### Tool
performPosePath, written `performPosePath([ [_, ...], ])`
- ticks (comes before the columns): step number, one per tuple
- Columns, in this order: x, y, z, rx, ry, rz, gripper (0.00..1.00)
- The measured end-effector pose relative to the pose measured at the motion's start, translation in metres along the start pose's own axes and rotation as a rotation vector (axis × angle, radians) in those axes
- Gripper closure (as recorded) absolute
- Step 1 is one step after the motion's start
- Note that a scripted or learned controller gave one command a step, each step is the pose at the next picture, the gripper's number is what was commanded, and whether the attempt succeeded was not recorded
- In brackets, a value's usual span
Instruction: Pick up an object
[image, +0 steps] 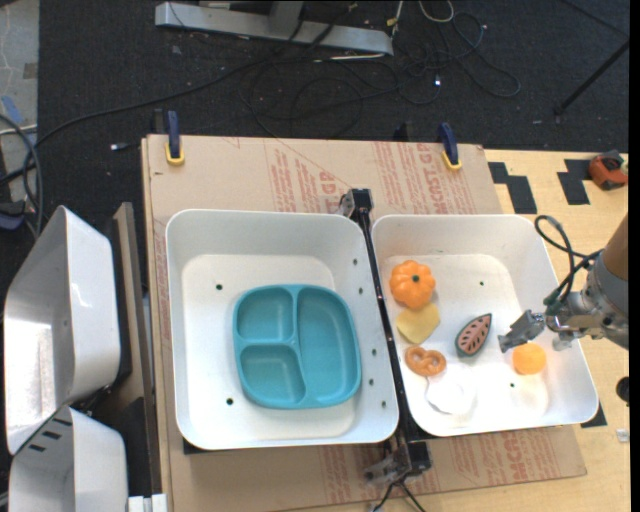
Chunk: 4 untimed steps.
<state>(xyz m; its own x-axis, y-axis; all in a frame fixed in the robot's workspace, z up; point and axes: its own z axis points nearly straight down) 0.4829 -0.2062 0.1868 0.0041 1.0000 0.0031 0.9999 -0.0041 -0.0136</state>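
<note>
Over the right bin (560, 300), near its right wall, your claw (525, 330) hangs low, and whether it is spread or closed cannot be told from this angle; nothing can be seen caught in it. Just on the near side of it, almost touching in this view, lies a small orange ball (529, 359), the closest candidate for the pick. Just left of the claw sits a dark oval leaf-like piece (473, 335), its long axis tilted from near-left to far-right. You would judge the ball the easier target: a short move toward the near edge puts the claw above it.

Count for the right bin: one orange pumpkin (412, 283) toward the far-left, one pale yellow wedge (418, 324) just nearer than it, one pretzel (425, 360), one white flat piece (450, 397) by the near wall, one dark oval, one ball. Six in all.

The left bin (200, 300) holds one teal divided plate (297, 346).
</note>
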Motion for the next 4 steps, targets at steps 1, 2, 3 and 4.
performPosePath([
  [1, 0.001, 0.003, -0.007, -0.013, -0.003, -0.005, 0.0],
  [2, -0.001, 0.001, 0.053, -0.016, -0.005, -0.002, 0.0],
  [3, -0.004, 0.007, 0.057, -0.039, -0.016, -0.006, 0.0],
  [4, -0.002, 0.006, 0.05, -0.033, -0.011, -0.004, 1.0],
])
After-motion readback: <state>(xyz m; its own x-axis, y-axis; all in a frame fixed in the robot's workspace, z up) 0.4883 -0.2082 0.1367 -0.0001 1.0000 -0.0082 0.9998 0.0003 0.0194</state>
